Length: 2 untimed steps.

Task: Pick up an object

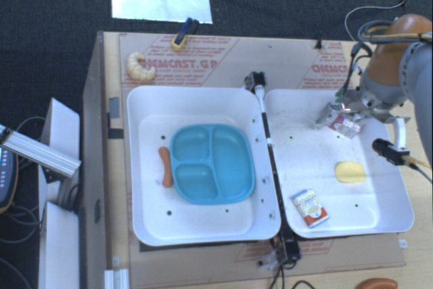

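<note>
Yellow lump [350, 172] lay on the floor of the white bin [392, 216] on the view's right, toward that bin's right wall. A small box [310, 206] with a red and white face lay flat nearer the front edge, to the lump's lower left and apart from it.

My gripper [340, 118] was over the far half of the same bin, well apart from both items. My grey arm [406, 74] entered from the view's right, with the orange band [406, 27] above the wrist. Whether the gripper was apart or together could not be determined from this angle, nor could I tell whether it touched the bin floor. Nothing was visibly held.

The other white bin [139, 145] sat just beside the first, on the view's left. It held a blue divided plate [213, 162] near its centre. An orange sausage [165, 167] lay lengthwise just left of the plate, close to its rim.

Both bins rested on a brown surface [223, 61] with red printing. On its far left corner, outside the bins, lay a pale, ridged, peanut-shaped item [141, 66]. A yellow and black tool [184, 34] lay across the surface's far edge.
</note>
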{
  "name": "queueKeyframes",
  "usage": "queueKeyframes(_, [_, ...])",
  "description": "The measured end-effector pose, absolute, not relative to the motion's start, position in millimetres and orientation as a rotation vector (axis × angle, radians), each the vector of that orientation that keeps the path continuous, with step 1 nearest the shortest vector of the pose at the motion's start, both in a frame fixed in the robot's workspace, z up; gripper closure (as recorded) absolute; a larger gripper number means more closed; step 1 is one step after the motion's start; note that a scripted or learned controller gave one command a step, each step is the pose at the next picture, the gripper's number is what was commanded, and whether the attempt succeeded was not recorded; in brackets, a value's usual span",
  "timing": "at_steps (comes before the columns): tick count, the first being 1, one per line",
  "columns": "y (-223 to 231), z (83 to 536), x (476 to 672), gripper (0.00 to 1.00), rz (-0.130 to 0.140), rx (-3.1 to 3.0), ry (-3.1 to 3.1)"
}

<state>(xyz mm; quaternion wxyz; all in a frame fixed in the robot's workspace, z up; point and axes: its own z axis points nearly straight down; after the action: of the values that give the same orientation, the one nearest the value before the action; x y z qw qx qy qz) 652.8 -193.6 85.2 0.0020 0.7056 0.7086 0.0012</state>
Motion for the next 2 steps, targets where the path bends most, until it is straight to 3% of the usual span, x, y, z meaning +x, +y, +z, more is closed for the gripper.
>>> queueKeyframes(1, [-198.7,91.4,636.9,0.0,0.001,2.217,2.222])
queueKeyframes(2, [-198.8,103.6,638.8,1.0,0.006,2.211,2.221])
